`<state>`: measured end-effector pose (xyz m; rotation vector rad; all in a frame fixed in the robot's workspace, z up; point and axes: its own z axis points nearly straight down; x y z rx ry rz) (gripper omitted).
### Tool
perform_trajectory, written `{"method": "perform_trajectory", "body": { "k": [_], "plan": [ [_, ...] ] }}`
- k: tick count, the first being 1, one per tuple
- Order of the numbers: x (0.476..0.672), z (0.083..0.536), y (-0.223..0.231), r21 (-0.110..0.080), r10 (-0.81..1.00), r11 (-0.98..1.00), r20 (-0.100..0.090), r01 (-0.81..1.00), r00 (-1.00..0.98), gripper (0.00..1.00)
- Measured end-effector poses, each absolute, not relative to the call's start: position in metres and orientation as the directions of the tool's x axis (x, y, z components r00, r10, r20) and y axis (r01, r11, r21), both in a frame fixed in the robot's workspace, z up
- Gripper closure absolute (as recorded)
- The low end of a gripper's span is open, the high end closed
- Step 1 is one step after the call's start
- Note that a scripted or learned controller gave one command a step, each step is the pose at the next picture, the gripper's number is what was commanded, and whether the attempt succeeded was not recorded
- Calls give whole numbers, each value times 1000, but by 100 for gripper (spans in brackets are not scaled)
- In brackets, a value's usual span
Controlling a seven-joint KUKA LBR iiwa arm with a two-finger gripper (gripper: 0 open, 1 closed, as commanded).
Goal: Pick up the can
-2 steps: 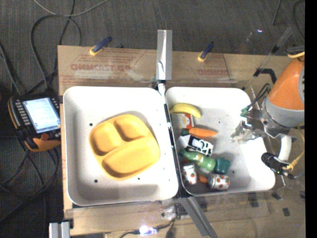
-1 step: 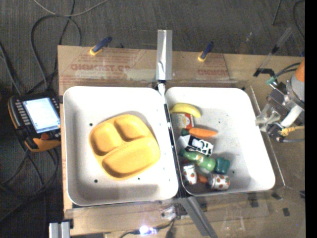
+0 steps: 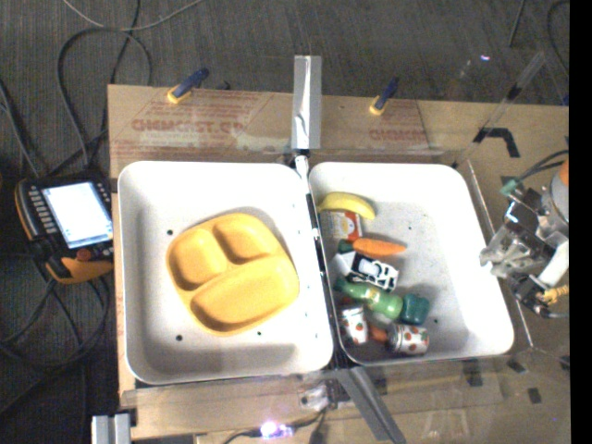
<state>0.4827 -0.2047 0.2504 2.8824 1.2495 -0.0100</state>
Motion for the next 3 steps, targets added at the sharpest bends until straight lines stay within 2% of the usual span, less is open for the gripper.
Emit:
{"method": "perform_trajectory", "body": {
  "k": [1,2,3],
  "plan": [
    [483,258,-204,-6,731,-682,-9,731,682,100],
    [487,265,-154,-3,816,-578,-4,816,578,100],
    [483,250,-172,-6,740,-673,-4,740,673,100]
  ]
}}
